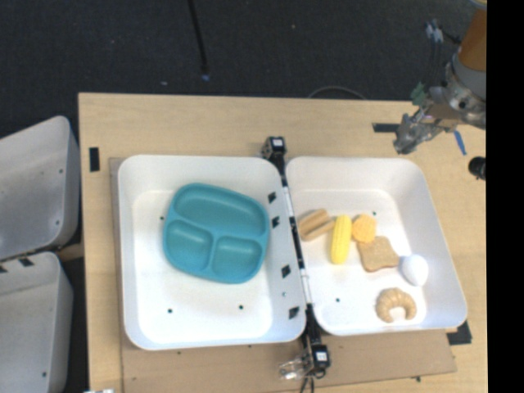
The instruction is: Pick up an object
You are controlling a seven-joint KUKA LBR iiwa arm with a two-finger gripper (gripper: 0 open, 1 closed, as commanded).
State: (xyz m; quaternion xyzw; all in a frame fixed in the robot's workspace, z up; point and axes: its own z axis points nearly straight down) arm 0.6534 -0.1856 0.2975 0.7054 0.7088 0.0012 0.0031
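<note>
The claw (407, 134) hangs over the bench beyond the right bin (434, 199), its spread impossible to tell.

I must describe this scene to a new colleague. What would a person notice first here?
First the teal tray, alone in the left bin. Then the small foods clustered in the right bin: a yellow corn, a croissant and a white egg. The gripper hangs beyond that bin's far right corner.

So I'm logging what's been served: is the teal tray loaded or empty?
Empty. All three compartments of the tray show bare teal; the food lies in the right bin.
</note>
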